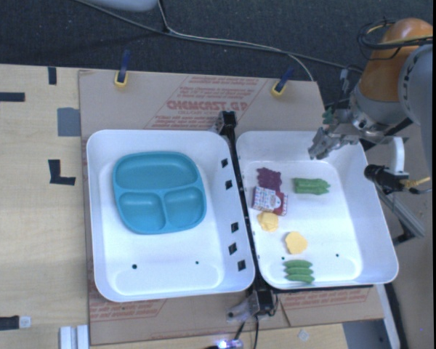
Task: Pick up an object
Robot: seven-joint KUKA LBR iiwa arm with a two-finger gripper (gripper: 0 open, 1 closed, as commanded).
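Green and knobbly, a toy pea pod lies flat in the right bin, just below the gripper. Whether that gripper is apart or together, I cannot tell.

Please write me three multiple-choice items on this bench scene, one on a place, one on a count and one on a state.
1. Where does the blue divided plate lie?
A. In the left bin
B. In the right bin
C. On the cardboard

2. How many green pieces lie in the right bin?
A. None
B. Two
C. Five

3. How does the gripper stand to the objects?
A. It grips the plate
B. It presses on a yellow piece
C. It is over the right bin's far edge, apart from them

Answers: 1 A, the plate fills the left bin. 2 B, one green piece mid-bin, another near the front. 3 C, every piece lies clear of it.
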